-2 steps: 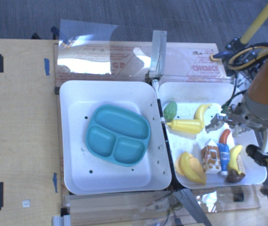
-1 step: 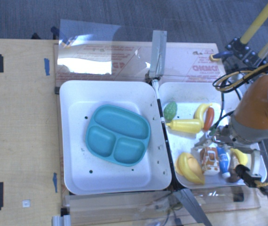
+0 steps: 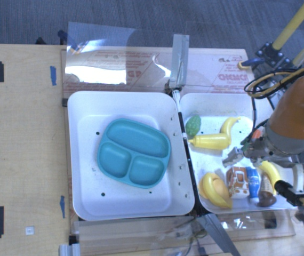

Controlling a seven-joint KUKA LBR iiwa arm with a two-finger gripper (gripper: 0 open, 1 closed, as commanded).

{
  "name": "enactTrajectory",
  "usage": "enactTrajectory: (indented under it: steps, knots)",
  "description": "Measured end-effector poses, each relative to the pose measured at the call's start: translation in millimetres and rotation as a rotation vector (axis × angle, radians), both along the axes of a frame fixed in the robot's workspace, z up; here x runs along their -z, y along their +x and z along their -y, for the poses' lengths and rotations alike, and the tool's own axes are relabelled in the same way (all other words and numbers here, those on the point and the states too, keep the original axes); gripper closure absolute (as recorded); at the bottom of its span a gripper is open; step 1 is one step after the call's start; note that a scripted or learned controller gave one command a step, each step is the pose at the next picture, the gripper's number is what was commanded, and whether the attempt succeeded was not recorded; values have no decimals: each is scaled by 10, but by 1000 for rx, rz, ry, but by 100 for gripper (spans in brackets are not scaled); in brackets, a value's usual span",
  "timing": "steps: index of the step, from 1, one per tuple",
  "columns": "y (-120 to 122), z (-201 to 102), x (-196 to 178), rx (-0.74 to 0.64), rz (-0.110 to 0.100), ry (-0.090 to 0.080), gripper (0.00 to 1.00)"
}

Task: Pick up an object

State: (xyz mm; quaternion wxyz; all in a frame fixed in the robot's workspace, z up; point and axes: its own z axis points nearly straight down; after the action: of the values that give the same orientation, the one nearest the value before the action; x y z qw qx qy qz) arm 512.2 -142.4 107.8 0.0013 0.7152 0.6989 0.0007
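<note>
Bananas (image 3: pixel 215 190): you had them lowest in the right bin (image 3: pixel 209 209).
Left bin (image 3: pixel 82 159): it held a blue tray (image 3: pixel 133 152).
Gripper (image 3: pixel 237 154): it hung over the box (image 3: pixel 238 182); whether its fingers were spread or pressed, you couldn't tell.

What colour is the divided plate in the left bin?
Teal blue; the divided plate shows clearly in the camera view.

Right bin (image 3: pixel 216 101) crowded, seemingly gapless.
</note>
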Motion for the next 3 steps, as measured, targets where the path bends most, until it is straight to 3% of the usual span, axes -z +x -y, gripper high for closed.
enactTrajectory:
  steps: [1, 2, 3]
  knots:
    - [-100, 12, 202, 4, 3, 1, 0]
    - [-81, 19, 85, 5, 10, -2, 100]
    - [-74, 16, -12, 6, 12, -2, 100]
